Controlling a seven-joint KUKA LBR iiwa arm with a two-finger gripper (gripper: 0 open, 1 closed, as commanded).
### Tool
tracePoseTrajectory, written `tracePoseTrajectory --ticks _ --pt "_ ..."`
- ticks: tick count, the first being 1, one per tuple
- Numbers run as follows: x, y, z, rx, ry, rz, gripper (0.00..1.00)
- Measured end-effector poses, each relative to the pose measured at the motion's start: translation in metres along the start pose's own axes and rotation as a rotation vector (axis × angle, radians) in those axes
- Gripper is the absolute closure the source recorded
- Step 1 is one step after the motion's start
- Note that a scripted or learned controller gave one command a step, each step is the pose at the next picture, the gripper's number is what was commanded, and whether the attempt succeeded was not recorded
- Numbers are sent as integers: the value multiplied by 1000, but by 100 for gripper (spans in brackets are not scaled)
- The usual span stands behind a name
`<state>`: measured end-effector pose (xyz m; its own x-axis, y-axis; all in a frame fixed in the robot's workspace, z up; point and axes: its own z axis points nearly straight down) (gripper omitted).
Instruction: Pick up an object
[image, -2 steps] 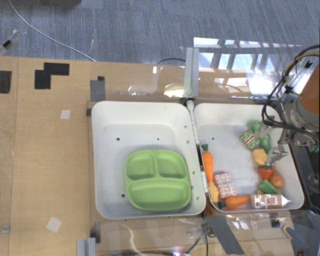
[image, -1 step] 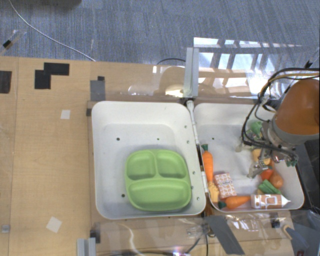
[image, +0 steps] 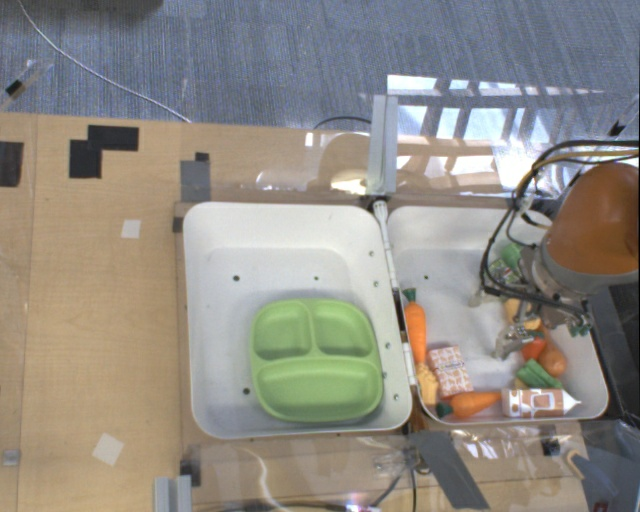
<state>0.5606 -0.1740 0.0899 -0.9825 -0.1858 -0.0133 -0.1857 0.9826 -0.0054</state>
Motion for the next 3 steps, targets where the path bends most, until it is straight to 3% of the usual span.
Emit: tracePoseTrajectory --ticks 1,2,3 --pt "-6 0 -15 6 -19 -2 100" --pt "-5 46 -154 1 -9 157 100" --pt "-89 74 -198 -4 -2 235 100"
